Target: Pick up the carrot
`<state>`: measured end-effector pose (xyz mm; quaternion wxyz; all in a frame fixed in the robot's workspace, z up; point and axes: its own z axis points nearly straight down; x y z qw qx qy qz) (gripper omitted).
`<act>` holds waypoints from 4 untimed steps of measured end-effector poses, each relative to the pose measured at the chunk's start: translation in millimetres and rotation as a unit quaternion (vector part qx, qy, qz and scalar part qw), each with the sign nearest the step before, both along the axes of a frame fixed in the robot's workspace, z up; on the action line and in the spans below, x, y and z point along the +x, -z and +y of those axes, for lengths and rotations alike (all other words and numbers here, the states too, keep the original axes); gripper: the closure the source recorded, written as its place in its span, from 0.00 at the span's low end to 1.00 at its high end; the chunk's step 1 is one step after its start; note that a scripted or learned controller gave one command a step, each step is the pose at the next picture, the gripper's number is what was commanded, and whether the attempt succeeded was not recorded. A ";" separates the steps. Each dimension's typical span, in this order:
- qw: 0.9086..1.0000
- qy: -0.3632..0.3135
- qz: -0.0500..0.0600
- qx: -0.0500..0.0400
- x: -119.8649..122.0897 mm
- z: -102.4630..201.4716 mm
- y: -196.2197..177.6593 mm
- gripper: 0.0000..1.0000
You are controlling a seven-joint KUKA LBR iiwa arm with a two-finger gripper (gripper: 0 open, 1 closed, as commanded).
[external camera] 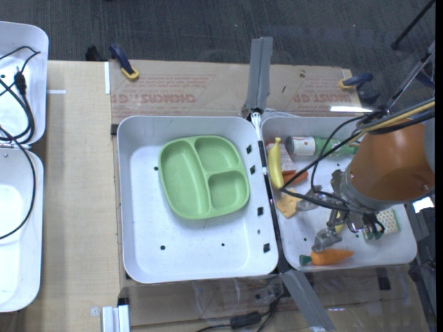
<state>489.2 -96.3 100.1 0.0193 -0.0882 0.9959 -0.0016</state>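
Note:
The carrot (328, 257), orange with a small green end at its left, lies along the front wall of the right bin (299, 232). My gripper (324, 241) hangs just above the carrot's left half, hanging from the orange-banded wrist (387, 166). It is very close to the carrot, but I cannot tell whether it touches it. Nothing is lifted.
In the right bin a yellow banana (275, 163) lies by the left wall, with a white and green bottle (309, 146), a red piece (295, 177), a yellow wedge (287, 205) and a pale pad (387, 220). The left bin (127, 206) bears a green divided plate (205, 177).

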 end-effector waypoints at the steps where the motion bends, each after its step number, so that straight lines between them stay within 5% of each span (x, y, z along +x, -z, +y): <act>1: 0.999 -0.031 0.007 -0.001 5.9 -2.4 3.0 0.00; 2: 0.995 -0.100 0.018 -0.001 45.7 -38.6 -82.9 0.00; 3: 0.995 -0.098 0.015 0.000 47.2 -38.2 -92.2 1.00; 4: 0.995 -0.098 0.015 0.000 47.1 -38.0 -92.0 0.00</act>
